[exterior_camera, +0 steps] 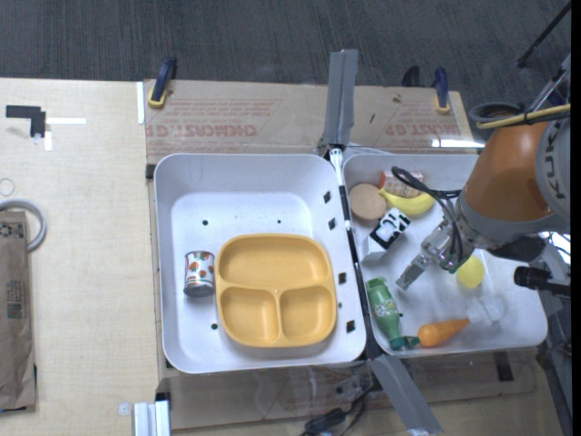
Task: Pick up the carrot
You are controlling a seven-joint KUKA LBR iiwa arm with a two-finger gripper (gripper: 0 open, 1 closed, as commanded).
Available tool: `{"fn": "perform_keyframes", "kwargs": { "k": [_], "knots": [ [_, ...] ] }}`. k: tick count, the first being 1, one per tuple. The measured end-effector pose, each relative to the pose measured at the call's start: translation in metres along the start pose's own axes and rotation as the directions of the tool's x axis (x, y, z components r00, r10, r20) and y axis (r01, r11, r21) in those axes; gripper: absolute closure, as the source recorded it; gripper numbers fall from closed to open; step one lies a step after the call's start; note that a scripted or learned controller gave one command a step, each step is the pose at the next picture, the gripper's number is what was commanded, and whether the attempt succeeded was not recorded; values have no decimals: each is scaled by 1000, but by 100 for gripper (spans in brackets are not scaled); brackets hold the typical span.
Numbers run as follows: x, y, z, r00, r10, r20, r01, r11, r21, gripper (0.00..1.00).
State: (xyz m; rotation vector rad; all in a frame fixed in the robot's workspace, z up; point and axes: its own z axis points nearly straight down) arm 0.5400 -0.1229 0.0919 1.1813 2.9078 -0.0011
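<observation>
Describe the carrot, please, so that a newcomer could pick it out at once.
Look in the right-hand white bin, toward its near edge. The carrot lies there just right of a green bottle, below the gripper. It is the bin's one orange, tapered thing; the yellow items nearby are rounder and paler.

Arm: one KUKA iiwa, grey casing, entering from the right side of the camera view. Orange band: broad, rounded, sitting above the wrist at the upper right, partly cut by the frame edge. Wrist: grey collar below the band, angled down and to the left. Hand point(410, 275): two-finger metal unit, extended down-left from the wrist at a slant, tip lowest. Fingers point(406, 279): slim, grey, lying close together along the same line; whether they are parted cannot be told. Nothing visibly held between them.
</observation>
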Motion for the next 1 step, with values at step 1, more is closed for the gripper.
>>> {"fn": "perform_keyframes", "kwargs": {
  "k": [1],
  "knots": [
    [46,-38,0,979,-203,-4,203,979,0,0]
  ]
}}
